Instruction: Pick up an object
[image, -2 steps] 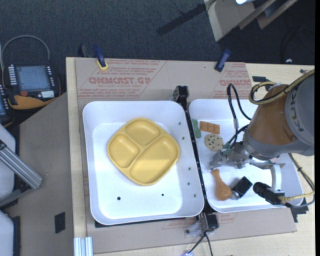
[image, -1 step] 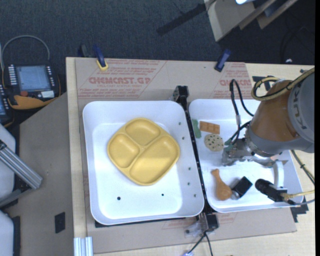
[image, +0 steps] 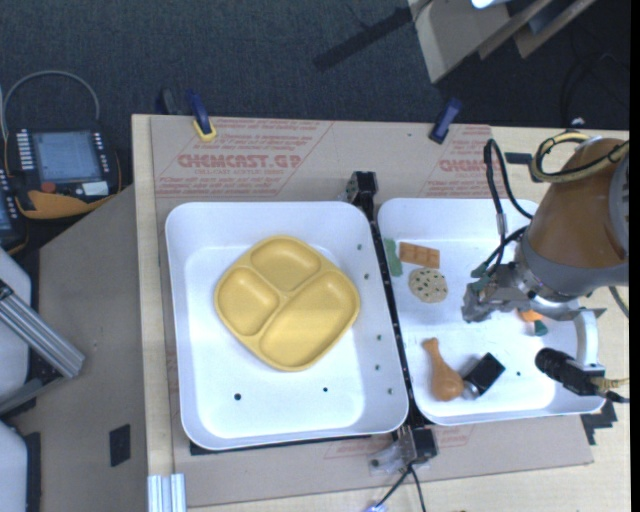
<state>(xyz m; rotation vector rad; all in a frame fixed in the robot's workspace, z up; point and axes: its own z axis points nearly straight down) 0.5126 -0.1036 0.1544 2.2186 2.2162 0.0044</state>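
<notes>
Nothing is being carried yet, as far as can be judged: the pick is still to be made. In the near part of the right white bin (image: 520, 400), a tan drumstick-shaped toy (image: 441, 372) is lying just beside a small black block (image: 484, 373), both untouched. Farther in, the hand (image: 490, 297) is being held low over the bin's middle, and whether it is open or closed cannot be told; no object is seen in it. To its left a round speckled cookie toy (image: 428, 286) and, beyond it, an orange wafer-like piece (image: 419, 254) are resting apart. In the left white bin (image: 190, 300) a yellow three-compartment plate (image: 288, 301) is sitting. The bins are being borne by a brown paper-covered bench (image: 300, 150), over dark carpet beyond.
</notes>
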